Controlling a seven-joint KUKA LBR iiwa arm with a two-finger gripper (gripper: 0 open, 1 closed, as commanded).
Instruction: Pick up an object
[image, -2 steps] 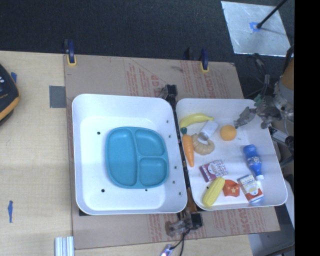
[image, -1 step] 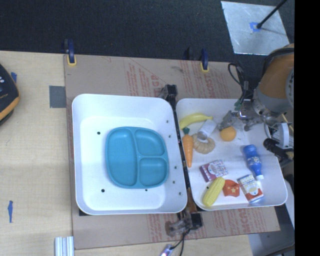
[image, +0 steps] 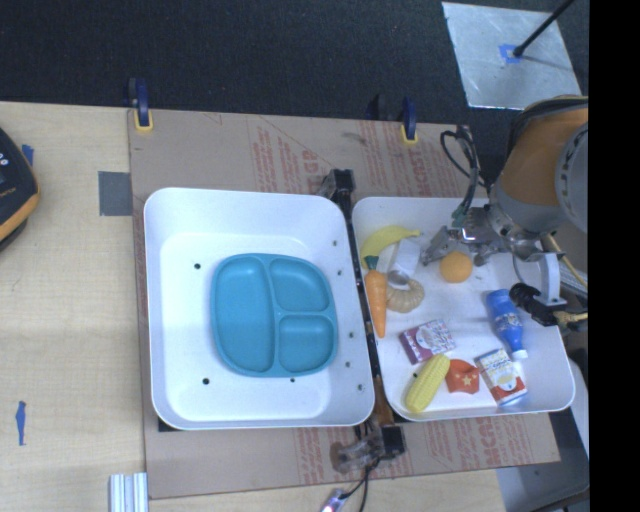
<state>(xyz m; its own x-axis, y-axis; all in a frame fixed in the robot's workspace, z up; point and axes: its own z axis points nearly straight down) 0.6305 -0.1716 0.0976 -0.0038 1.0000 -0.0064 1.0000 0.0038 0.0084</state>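
Note:
The right bin (image: 560, 395) holds several small items. An orange ball (image: 456, 267) lies near the bin's back. My gripper (image: 458, 249) hangs just above and behind it, its metal fingers (image: 434, 248) spread open to either side of the ball's top. Nothing is held between them. The grey arm with its orange band (image: 535, 150) comes in from the upper right.
Also in the right bin are a banana (image: 390, 238), a carrot (image: 375, 300), a beige ring (image: 406, 294), a purple packet (image: 428, 340), a corn cob (image: 428, 382), a red piece (image: 462, 377), a blue bottle (image: 506, 320) and a small carton (image: 500, 376). A blue divided plate (image: 273, 312) lies in the left bin (image: 170, 380).

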